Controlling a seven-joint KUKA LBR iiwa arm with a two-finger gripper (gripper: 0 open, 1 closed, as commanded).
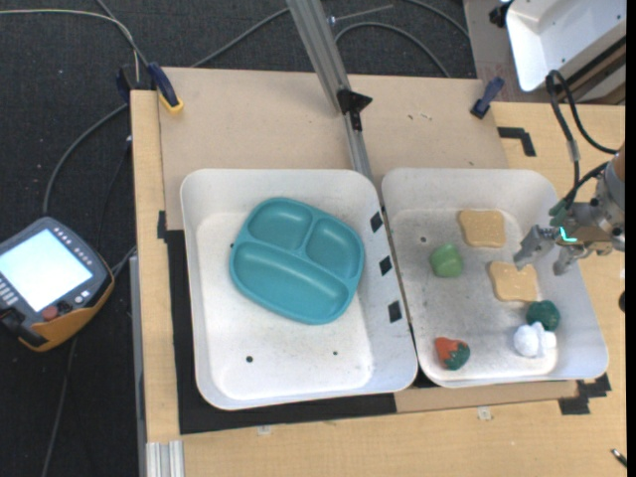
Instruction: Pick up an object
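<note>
Hovering open-fingered over the right bin (596,351), gripper (545,251) just above a toast slice (514,283), near another toast slice (483,229) and green pepper (446,260)

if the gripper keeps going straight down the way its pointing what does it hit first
Most likely the lower tan bread-like piece: the gripper hangs over the right bin with its fingers spread, just up and right of that piece. Height is hard to judge here, so it could instead land on bare bin floor beside it.
</note>
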